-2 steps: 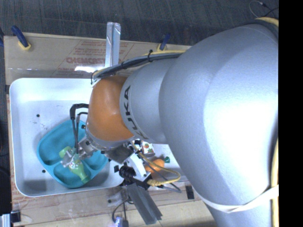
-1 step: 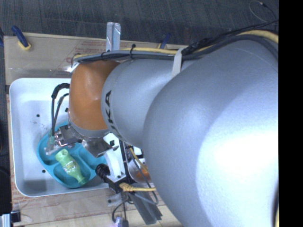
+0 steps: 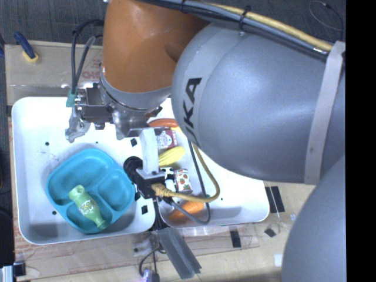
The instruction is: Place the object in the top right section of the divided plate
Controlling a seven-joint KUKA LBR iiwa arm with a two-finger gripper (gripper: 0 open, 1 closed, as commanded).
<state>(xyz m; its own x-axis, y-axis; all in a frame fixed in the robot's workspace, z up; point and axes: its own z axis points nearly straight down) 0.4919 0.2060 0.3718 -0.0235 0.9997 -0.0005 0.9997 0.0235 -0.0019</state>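
Green bottle (image 3: 87, 206) lies in blue divided plate (image 3: 88, 188), arm (image 3: 247, 98) overhead.

A blue plastic divided plate (image 3: 88, 184) lay in the left white shallow bin (image 3: 26, 157); a green plastic bottle (image 3: 87, 204) rested in the plate's near section.

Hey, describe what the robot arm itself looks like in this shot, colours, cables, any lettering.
The arm is rounded matte grey with black lettering, of which "KA" shows, and a broad orange band above the wrist. A black and yellow cable bundle runs along its top. The end effector is bare metal with black hoses looping into it.
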